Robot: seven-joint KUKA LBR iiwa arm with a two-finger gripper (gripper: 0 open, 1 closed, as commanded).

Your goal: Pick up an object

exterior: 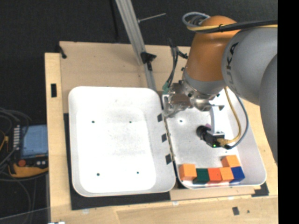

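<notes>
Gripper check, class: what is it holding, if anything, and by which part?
It cannot be told. The gripper sits at the right bin's upper left corner; the blocks lie along the near edge.

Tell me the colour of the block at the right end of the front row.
Blue block, clearest in the camera view.

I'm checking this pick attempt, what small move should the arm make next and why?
Probably shift the gripper toward the camera-near end of the right bin. The blocks sit clustered along that near edge, while the gripper is at the bin's far left corner, well apart from them, nothing seen between its fingers.
</notes>
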